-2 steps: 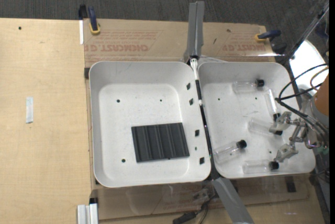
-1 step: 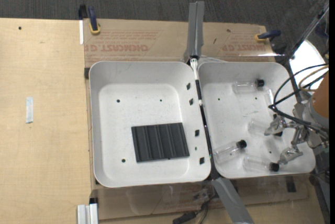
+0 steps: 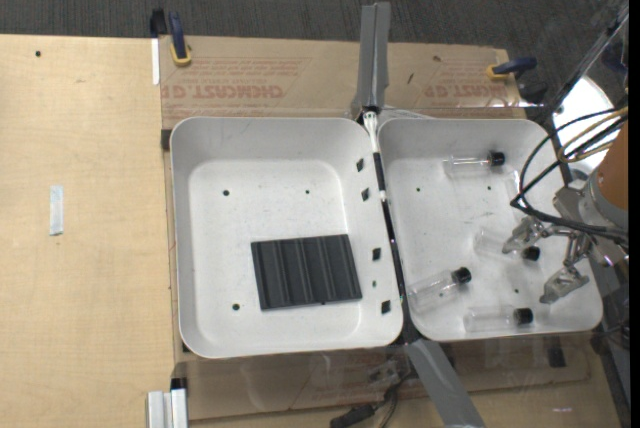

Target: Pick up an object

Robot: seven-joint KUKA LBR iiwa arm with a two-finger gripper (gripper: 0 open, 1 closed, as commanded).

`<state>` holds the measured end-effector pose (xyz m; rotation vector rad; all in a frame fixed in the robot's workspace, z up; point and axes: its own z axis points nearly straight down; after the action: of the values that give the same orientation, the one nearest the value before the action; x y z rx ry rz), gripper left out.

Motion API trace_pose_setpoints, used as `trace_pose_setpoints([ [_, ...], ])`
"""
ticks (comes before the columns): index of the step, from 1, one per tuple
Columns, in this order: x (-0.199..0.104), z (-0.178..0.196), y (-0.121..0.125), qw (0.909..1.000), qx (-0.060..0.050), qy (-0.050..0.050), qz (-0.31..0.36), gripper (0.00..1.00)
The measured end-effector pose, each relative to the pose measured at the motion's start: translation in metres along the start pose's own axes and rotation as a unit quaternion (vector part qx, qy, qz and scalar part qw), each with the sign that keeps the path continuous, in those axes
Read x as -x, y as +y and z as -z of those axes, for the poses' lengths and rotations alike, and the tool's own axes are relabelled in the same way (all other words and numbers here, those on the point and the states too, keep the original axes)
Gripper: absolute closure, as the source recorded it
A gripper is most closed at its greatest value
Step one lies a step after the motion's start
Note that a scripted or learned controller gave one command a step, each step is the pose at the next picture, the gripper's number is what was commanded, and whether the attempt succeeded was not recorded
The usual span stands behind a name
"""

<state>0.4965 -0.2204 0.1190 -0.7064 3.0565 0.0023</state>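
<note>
Four clear vials with black caps (image 3: pixel 443 284) scattered across the right bin (image 3: pixel 440 141). Above its right side, gripper (image 3: pixel 545 264), fingers spread apart, nothing between them, one vial (image 3: pixel 507 247) just beside a fingertip. In the left bin (image 3: pixel 190 216), a black ridged panel (image 3: pixel 305 272).

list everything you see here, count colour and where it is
left bin: 1, white, left of the divider
right bin: 1, white, right of the divider
ridged pad: 1, black, lying flat in the left bin, toward its near side
vials: 4 visible, clear with black caps, scattered in the right bin
clamps: 2, blue and orange, at the far corners of the cardboard sheet
cardboard sheet: 1, brown with red print, under the bins
bench: 1, light wood, left of the bins
gripper: 1, metal, over the right side of the right bin, next to one vial cap
</note>
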Motion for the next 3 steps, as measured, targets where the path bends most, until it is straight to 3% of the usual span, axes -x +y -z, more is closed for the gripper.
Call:
trace_pose_setpoints([
  [1,-0.005,-0.020,0.003,0.9940,0.001,0.001,0.110,0.00],
  [2,-0.003,-0.027,0.002,0.9443,0.001,0.000,0.329,0.00],
  [3,-0.016,-0.003,0.008,0.8496,0.002,0.000,0.527,0.00],
])
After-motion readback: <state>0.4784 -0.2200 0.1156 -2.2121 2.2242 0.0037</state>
